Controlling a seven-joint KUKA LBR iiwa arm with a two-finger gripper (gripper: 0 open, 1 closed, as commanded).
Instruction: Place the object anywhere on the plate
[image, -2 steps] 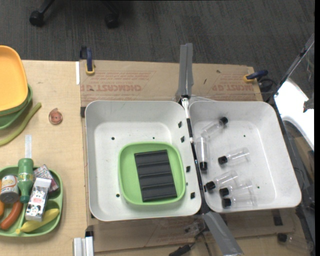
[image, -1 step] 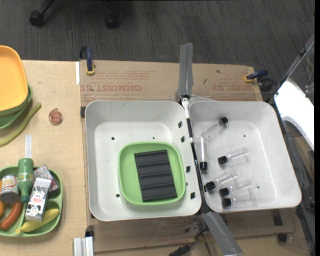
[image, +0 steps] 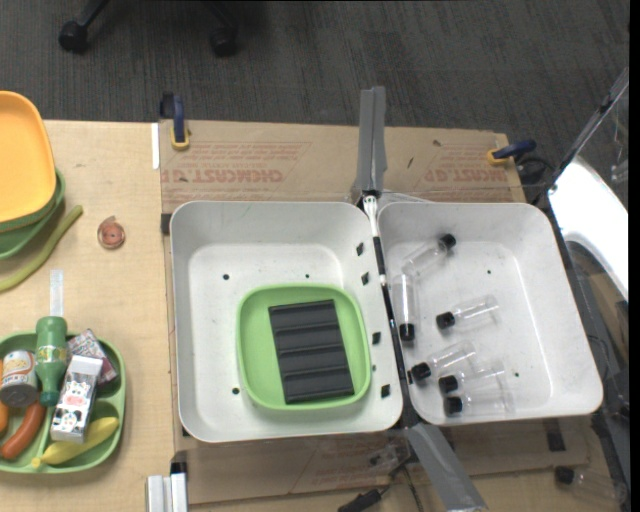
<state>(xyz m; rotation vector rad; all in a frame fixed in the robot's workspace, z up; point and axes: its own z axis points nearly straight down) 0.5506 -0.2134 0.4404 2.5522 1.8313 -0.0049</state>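
Camera view: the green plate (image: 250, 330) sits in the left bin (image: 200, 290) and already bears a black ridged block (image: 310, 350), its long axis running toward the camera. Several clear vials with black caps lie loose in the right bin (image: 540, 290). One vial (image: 405, 300) lies along the shared wall, and another vial (image: 468, 315) lies crosswise with its cap toward the plate.

If a vial is the object meant (my guess), the plate lies to its left, across the wall between the bins. The arm enters from the right, so the vials are on its nearer side. Whether the gripper is spread or closed, I cannot tell.
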